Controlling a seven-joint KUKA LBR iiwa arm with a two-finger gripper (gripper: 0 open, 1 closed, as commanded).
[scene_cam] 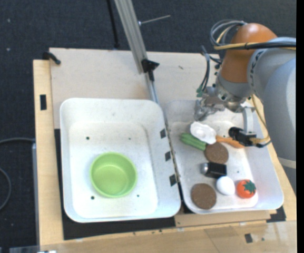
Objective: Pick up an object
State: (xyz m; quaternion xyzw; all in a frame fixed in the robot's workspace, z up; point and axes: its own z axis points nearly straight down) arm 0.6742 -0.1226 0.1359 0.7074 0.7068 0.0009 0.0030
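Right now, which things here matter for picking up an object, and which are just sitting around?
For the job: tool; right bin items: white object, green stick, two brown discs, white egg, strawberry.

Lying about: green bowl, left bin.

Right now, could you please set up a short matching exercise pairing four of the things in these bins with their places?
Things:
1. green bowl
2. tomato toy
3. white egg
4. pincer

Places:
A. right bin's far end
B. left bin
C. right bin's near right corner
D. between a brown disc and the tomato toy

Pairs: 1-B, 2-C, 3-D, 4-A
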